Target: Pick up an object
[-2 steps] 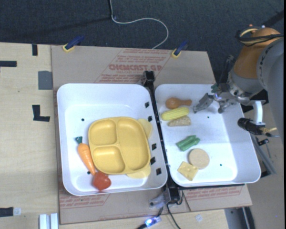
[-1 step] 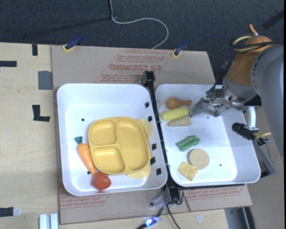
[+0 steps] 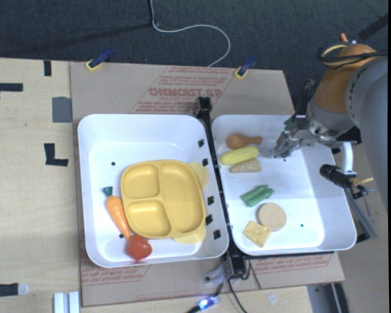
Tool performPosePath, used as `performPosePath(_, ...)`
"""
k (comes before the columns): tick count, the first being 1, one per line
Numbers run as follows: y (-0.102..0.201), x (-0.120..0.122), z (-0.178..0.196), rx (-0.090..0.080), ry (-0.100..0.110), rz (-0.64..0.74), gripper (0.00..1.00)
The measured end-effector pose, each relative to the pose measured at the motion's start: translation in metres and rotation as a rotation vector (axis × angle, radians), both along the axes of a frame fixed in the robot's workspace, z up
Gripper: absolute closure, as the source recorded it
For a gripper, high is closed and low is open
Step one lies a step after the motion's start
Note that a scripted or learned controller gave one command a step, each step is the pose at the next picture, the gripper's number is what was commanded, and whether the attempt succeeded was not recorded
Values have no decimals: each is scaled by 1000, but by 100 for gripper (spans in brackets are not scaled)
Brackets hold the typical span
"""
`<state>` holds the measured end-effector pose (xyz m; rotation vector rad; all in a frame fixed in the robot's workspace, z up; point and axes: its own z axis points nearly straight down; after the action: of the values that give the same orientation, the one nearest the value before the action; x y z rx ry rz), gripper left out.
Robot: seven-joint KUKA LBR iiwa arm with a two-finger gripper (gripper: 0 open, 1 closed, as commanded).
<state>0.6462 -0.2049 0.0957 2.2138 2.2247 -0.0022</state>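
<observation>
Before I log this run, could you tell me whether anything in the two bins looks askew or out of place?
One thing: the yellow divided plate in the left bin sits tilted over a pale yellow item, hiding most of it. The right bin's toy foods lie loose, nothing spilled.

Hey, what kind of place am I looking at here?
Most likely a robotics lab test bench: a robot arm reaches over two white bins, toy foods such as a corn cob lie in them, and a cardboard sheet is clamped underneath.

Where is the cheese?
The cheese is in the right bin, near its front left corner, touching the round cookie and below the green beans.
</observation>
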Motion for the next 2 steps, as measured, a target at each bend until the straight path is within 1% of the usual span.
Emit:
performPosePath(1, 7, -4, 60, 3, -3, -3, 100)
performPosePath(2, 3, -8, 105, 2, -1, -4, 100)
